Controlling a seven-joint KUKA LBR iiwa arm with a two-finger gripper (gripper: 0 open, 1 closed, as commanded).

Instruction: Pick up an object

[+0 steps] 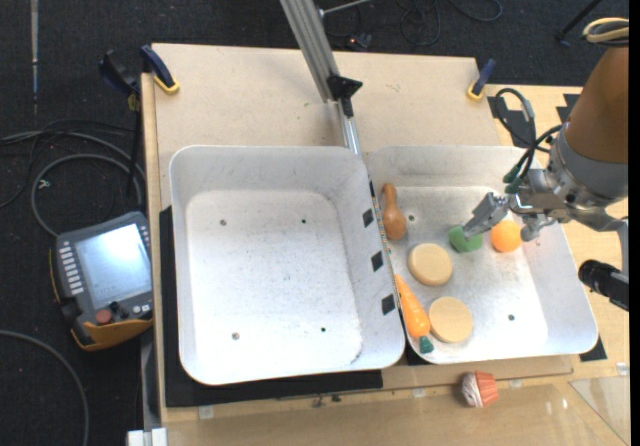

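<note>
the wooden bench (300, 94) is carrying two shallow white bins side by side. the left bin (200, 234) is lying at the centre of the view. the right bin (560, 314) is holding every object. the arm (605, 124) is reaching in from the right. the gripper (508, 217) is hanging over the right bin with its fingers spread wide and nothing between them. an orange ball (506, 237) is lying just below the gripper, beside a green object (465, 239). two tan discs (431, 265) (450, 319), a carrot (412, 309) and a brown piece (393, 217) are lying near the bin's left wall.
</note>
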